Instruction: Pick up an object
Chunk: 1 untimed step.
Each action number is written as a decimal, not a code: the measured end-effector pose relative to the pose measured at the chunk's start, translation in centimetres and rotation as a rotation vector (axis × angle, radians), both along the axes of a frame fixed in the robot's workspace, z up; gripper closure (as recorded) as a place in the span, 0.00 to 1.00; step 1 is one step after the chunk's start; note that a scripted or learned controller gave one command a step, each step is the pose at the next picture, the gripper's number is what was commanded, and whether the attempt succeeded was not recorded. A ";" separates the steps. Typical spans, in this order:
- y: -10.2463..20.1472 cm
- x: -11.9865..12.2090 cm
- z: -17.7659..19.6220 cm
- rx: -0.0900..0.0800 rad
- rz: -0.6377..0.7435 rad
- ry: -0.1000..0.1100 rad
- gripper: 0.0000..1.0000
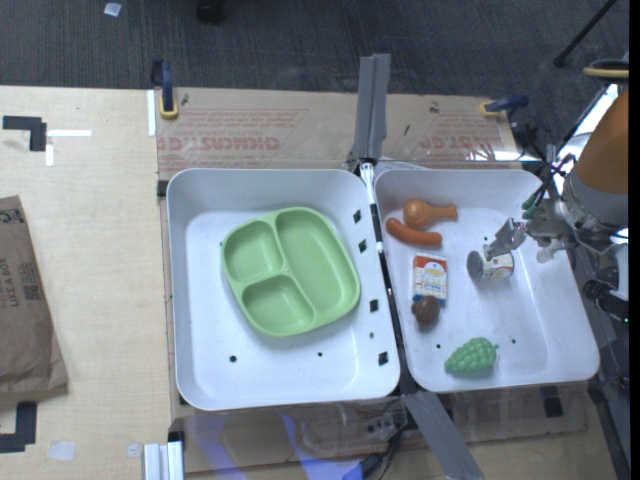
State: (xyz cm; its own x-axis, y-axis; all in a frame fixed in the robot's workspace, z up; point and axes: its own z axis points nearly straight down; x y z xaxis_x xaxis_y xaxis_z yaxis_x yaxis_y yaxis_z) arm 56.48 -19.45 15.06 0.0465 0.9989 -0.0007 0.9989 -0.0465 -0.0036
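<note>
My gripper point(493, 261) hangs low over the right bin point(560, 318), in its right half, with the arm reaching in from the right edge. To its left lie several small items: an orange drumstick-shaped toy point(430, 211), a reddish sausage point(413, 233), a small printed carton point(430, 275) and a brown rounded piece point(427, 311). A green bunch of grapes point(470, 357) rests near the bin's front wall. The gripper is apart from all of these, closest to the carton. A small pale shape sits at the gripper's tip, and I cannot tell what it is.
The left bin point(200, 348) holds a light green divided plate point(290, 270). A grey bar point(372, 108) stands behind the seam between the bins. A brown paper bag point(25, 298) lies on the bench at far left.
</note>
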 end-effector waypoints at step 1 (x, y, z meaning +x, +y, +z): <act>1.3 0.3 -6.0 0.002 0.025 -0.001 0.00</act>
State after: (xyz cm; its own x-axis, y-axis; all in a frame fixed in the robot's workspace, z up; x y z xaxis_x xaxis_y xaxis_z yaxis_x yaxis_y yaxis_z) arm 56.75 -18.15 9.07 0.0219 0.9998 0.0008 0.9998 -0.0219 -0.0031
